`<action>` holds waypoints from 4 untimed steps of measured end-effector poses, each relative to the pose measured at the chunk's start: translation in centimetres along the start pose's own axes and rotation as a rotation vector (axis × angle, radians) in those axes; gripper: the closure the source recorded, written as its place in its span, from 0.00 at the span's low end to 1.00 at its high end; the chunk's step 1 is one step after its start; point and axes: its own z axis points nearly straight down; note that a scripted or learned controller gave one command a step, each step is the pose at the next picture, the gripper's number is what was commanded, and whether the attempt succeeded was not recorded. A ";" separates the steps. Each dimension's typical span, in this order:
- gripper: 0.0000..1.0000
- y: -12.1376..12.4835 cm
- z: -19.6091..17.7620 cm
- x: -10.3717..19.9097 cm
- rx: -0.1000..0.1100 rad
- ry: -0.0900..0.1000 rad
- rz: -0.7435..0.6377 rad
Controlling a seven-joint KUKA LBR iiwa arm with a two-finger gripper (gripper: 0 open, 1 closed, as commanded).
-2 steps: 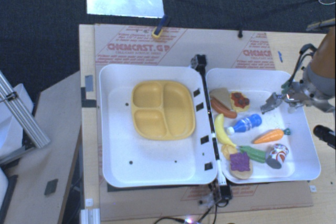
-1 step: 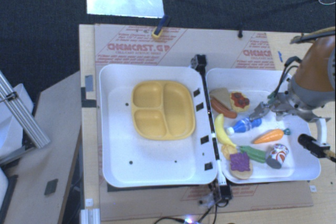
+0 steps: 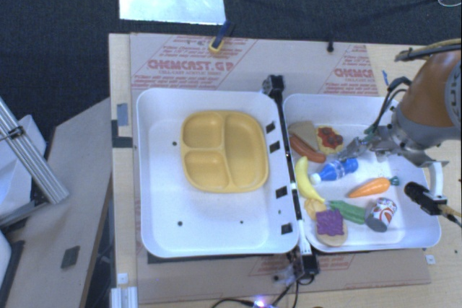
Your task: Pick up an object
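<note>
Landmark: bottle (image 3: pixel 336 170), lying mid right bin (image 3: pixel 419 238). Banana (image 3: pixel 306 180) just left of it; carrot (image 3: pixel 369 187) right and nearer; can (image 3: pixel 380 213) beyond the carrot, nearer still; hot dog (image 3: pixel 307 148) behind-left. Divided plate (image 3: pixel 222 151) far left, in left bin (image 3: pixel 155 227).

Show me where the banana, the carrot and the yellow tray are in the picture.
banana (image 3: pixel 306 182): camera view, middle of its curved body.
carrot (image 3: pixel 369 187): camera view, middle of the orange root.
yellow tray (image 3: pixel 224 151): camera view, ridge between its compartments.
</note>
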 end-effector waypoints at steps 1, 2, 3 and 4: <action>1.00 0.0 -0.9 0.1 0.004 0.004 -0.001; 1.00 1.1 -7.1 -0.2 0.020 0.004 -0.003; 1.00 1.4 -12.3 -0.2 0.021 0.005 -0.004; 1.00 3.6 -11.4 5.3 0.024 0.008 -0.008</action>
